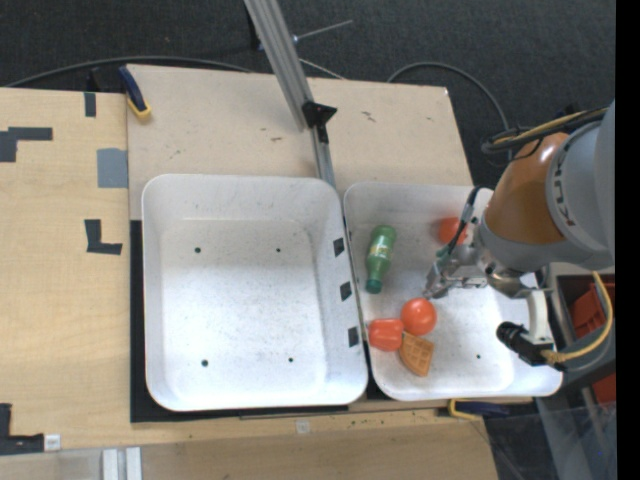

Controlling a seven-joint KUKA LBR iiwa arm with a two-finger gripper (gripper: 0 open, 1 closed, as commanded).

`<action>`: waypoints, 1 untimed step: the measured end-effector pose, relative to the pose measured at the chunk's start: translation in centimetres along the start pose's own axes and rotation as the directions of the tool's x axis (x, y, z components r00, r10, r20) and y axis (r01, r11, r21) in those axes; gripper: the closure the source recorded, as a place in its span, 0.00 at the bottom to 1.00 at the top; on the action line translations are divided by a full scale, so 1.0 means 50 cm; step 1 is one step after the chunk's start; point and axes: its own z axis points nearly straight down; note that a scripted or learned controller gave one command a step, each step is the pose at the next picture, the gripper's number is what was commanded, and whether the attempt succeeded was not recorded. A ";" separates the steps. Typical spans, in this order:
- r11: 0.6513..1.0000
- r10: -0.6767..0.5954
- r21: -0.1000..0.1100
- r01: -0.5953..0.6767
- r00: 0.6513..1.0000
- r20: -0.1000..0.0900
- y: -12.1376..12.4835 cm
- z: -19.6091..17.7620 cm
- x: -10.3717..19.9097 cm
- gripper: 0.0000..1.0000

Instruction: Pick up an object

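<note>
The grey arm with its orange band point(530, 203) rises nearest the camera, entering from the right and bending down over the right bin. Its pincer point(441, 280) hangs low inside the shallow white right-hand bin point(500, 373), tips close above the bin floor. Whether the tips stand apart or together cannot be told at this size; nothing is seen between them, so no hold is recorded.

Just below the pincer lies a round orange-red ball point(419, 316), near the tips but apparently not touched. Judgement: this is the likeliest target, since the pincer sits almost over it. Beside the ball, touching or nearly so, are a second orange-red rounded piece point(384, 334) and a tan waffle-like wedge point(417, 354); the three are clustered toward the bin's near left corner, which may crowd a grasp.

Further up the bin, a green plastic bottle point(378, 258) lies on its side, well clear of the cluster and near the wall shared with the other bin. A small orange object point(449, 230) rests near the far side, partly hidden by the arm.

The white left-hand bin point(170, 208) adjoins on the left. Both bins rest on the pale wooden table point(230, 118). A slanted metal rail point(280, 43) crosses the far edge.
</note>
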 end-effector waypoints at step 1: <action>1.000 0.001 -0.006 -0.001 1.000 0.001 0.011 -0.123 -0.008 1.00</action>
